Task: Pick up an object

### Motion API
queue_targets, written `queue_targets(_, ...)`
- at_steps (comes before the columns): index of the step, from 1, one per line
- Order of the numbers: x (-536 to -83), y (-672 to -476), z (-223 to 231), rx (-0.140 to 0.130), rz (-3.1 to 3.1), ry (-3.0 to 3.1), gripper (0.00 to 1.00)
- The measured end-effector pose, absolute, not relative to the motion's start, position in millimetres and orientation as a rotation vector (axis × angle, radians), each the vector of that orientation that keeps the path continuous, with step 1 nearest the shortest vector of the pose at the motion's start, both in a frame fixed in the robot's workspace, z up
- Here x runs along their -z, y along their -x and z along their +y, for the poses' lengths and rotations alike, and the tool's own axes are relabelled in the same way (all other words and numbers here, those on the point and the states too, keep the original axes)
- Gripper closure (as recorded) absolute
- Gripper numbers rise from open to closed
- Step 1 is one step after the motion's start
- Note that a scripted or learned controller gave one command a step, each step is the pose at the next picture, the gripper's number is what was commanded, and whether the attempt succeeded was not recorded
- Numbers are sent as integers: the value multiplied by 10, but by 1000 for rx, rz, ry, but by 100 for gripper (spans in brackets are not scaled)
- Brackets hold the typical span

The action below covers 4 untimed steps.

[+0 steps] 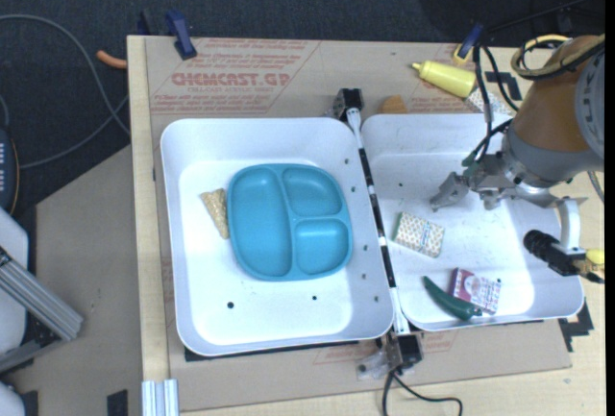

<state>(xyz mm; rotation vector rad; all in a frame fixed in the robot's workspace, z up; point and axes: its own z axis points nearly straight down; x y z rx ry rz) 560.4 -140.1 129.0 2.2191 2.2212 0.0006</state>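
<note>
- Three loose items lie in the right-hand shallow white bin (pixel 384 140): a dotted cream square packet (pixel 420 233) at centre-right, and a green pepper-shaped toy (pixel 450 299) touching a small red printed packet (pixel 476 289) at lower right.
- The two-finger metal gripper (pixel 478 187) hovers at right, fingers spread, gripping nothing.
- Risk: flat packets may slip free; closing on the touching pair could shove both aside.

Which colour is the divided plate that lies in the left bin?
The divided plate is light blue, almost turquoise, seen clearly in the camera view.

A robotics lab: a grey-and-orange arm (pixel 562 107) at the right over a board-topped bench (pixel 240 78), two white bins (pixel 192 155) clamped on it, cables (pixel 67 49) trailing over dark carpet.
</note>
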Motion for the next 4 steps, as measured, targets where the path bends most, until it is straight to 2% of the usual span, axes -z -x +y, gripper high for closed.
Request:
queue_targets(1, -1084, -4968, -1038, 2, 2223, -2223, 0)
queue_targets(2, -841, -4786, -1100, 1, 2222, -2224, 0)
queue_targets(3, -1266, -5035, -1190, 0, 2221, -2221, 0)
queue_targets(4, -1502, -4813, -971, 0, 2223, -2221, 0)
